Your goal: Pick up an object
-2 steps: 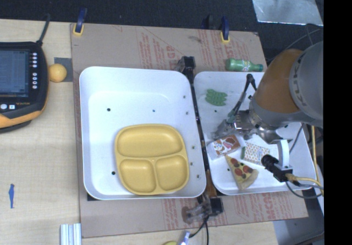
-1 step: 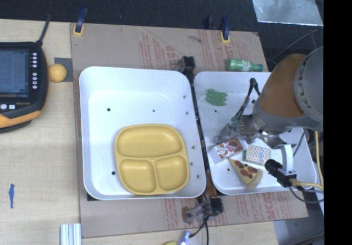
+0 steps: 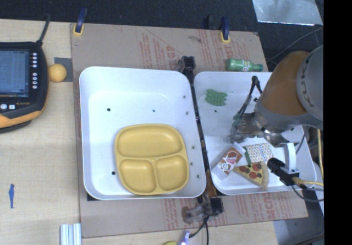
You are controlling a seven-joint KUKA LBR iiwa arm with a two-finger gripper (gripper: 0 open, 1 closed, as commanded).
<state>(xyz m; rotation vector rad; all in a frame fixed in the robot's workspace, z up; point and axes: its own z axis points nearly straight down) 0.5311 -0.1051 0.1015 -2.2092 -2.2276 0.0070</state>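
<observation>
Arm lowered into your right bin (image 3: pixel 220 186), beside toy food.

Your gripper (image 3: pixel 240 130) sits just above the pizza slice (image 3: pixel 253 173) and a small carton (image 3: pixel 229 162); a yellow divided tray (image 3: pixel 151 158) lies in the left bin (image 3: pixel 110 90).

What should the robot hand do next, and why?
Probably go straight down a little. The gripper hangs in the right bin, just above the small carton and the pizza slice, and I can't see anything in it yet.
</observation>
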